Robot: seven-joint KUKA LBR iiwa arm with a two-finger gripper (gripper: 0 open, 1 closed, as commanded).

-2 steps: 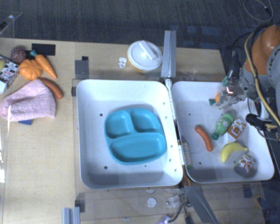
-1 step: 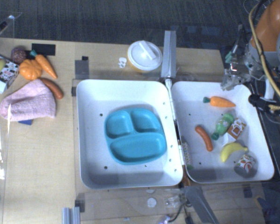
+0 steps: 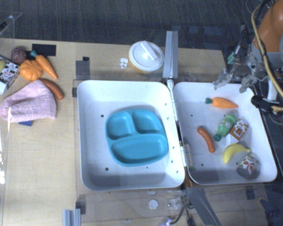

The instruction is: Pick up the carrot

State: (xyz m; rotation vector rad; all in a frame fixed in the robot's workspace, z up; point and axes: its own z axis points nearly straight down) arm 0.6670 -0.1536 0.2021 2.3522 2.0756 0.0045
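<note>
While apart, perhaps: one carrot (image 3: 221,102), one tool (image 3: 235,80).

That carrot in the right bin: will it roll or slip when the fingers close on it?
The carrot looks like a smooth toy with a tapered, rounded body, so it may squirt out of a pinch near the thin tip. Lying on its side on the flat floor of the bin, it could roll if nudged. It looks rigid and probably light.

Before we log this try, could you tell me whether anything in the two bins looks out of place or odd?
Nothing stands out. The carrot lies flat in the right bin among other toy food, and the blue tray sits level in the left bin. The gripper hovers at the right bin's far rim.
</note>
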